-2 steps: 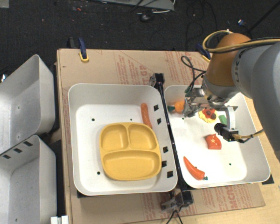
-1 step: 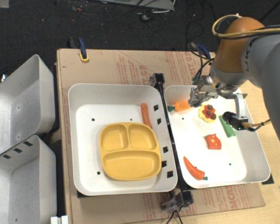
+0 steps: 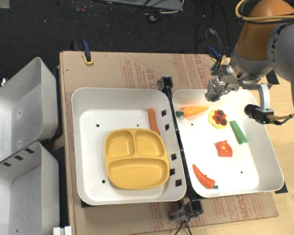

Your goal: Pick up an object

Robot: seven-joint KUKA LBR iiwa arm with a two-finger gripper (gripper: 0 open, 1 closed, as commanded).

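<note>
Your pincer (image 3: 213, 93), whether spread or pressed together you cannot tell, hangs at the right bin's (image 3: 269, 180) twelve o'clock edge, the carrot (image 3: 193, 111) just beside at seven o'clock: probably light, stiff, slippery; take its thick middle.

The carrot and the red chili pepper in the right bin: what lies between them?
In the camera view, bare white bin floor separates the carrot from the red chili pepper; the red piece sits off to the right.
</note>
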